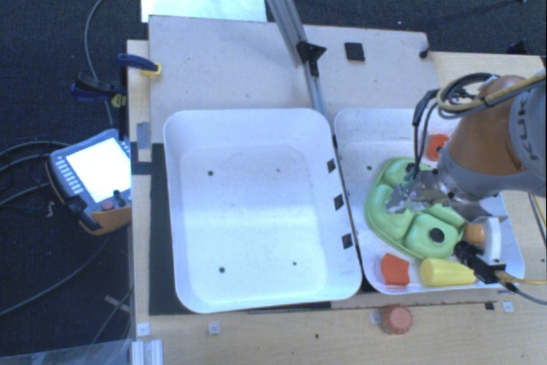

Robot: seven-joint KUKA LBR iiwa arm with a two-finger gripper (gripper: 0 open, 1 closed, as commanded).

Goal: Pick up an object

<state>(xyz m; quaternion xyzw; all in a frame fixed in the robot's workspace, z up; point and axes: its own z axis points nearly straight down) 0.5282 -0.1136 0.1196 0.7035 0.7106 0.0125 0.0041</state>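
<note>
My gripper [403,199] hangs low in the right bin [359,141], right over a light green moulded toy [410,209] that lies in the bin's middle. The metal fingers sit on the toy's upper surface. An orange block [394,269] and a yellow rounded piece [444,272] lie near the bin's front edge. A small orange object [438,146] peeks out behind the arm at the back. Another orange-white piece [480,231] sits at the right, partly under the arm.
The left bin [256,209] lies beside the right one, with black clips [338,201] along the shared wall. A grey pole [282,4] slants across the bench back. A brownish disc [396,320] lies on the bench front. A handheld pendant [90,179] rests off the left.
</note>
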